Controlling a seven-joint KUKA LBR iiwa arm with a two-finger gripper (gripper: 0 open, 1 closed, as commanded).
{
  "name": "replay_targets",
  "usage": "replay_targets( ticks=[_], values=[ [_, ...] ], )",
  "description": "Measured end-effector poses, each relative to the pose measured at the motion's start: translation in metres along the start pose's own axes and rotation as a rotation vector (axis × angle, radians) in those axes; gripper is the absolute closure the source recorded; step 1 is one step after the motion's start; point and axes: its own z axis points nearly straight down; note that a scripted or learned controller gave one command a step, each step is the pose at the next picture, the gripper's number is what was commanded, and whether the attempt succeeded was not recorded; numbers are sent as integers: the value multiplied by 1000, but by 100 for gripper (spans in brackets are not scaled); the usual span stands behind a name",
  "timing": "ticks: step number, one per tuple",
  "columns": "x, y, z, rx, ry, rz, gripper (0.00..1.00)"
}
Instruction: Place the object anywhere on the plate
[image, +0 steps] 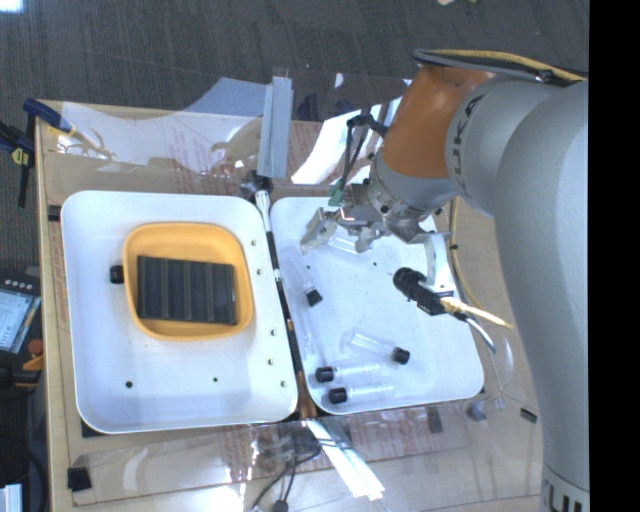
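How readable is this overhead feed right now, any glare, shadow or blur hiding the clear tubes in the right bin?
Camera view: bright glare washes the shallow white right bin, so the clear plastic tubes with black caps nearly vanish against it; the hand looks soft and low-contrast; the yellow rectangular plate in the left bin is evenly lit and sharp.

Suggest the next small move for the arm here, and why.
Probably lower the gripper toward one of the clear black-capped tubes at the right bin's near edge. The gripper hangs over that bin's far end with nothing visible between its fingers, and the yellow plate in the left bin awaits an object.
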Motion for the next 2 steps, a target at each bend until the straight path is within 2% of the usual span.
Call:
replay_targets(
  ticks=[1, 2],
  values=[
    [100, -2, 23, 1, -2, -46, 0],
    [164, -28, -4, 1, -1, -130, 0]
  ],
)
